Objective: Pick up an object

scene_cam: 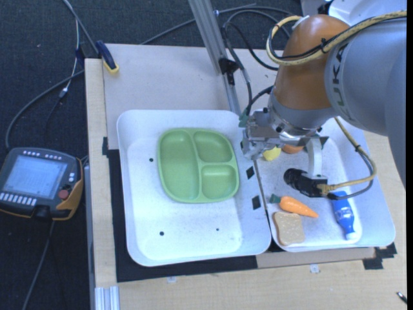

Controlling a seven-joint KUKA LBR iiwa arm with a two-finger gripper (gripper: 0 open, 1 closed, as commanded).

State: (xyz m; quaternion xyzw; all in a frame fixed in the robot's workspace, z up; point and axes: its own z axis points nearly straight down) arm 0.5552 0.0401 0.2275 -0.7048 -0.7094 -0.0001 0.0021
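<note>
Two bins, one green plate

Bench bearing two white bins

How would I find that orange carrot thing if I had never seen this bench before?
Look at the right-hand shallow white bin, under the grey robot arm. Near its front edge lies a small orange toy carrot with a green tip, just above a tan slice of toy bread. It is the only long, pointed orange item there.
</note>
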